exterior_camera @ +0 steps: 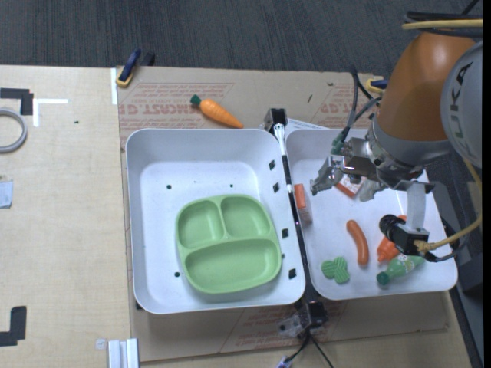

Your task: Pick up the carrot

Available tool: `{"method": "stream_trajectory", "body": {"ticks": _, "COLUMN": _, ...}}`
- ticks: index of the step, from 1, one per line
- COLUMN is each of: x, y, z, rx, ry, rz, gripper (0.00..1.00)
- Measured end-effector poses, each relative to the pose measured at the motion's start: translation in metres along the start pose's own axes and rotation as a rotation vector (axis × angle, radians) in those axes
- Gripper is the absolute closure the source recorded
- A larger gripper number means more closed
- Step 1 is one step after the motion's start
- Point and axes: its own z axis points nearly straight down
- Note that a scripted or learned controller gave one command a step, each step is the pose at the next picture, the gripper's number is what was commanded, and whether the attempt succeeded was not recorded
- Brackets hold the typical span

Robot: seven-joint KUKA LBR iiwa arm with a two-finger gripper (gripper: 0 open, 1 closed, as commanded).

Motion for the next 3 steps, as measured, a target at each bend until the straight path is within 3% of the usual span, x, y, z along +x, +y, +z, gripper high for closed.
{"method": "stream_trajectory", "body": {"ticks": 1, "x": -0.030, "y": -0.013, "z": 0.020, "rx": 0.001, "ry": 0.000, "rz": -0.038, "gripper": 0.00}}
{"method": "stream_trajectory", "body": {"ticks": 2, "x": -0.016, "y": -0.027, "z": 0.071, "rx": 0.001, "ry": 0.001, "rz": -0.089, "gripper": 0.00}}
{"method": "stream_trajectory", "body": {"ticks": 3, "x": -0.015, "y": -0.030, "z": 0.071, "rx": 0.000, "ry": 0.001, "rz": -0.145, "gripper": 0.00}}
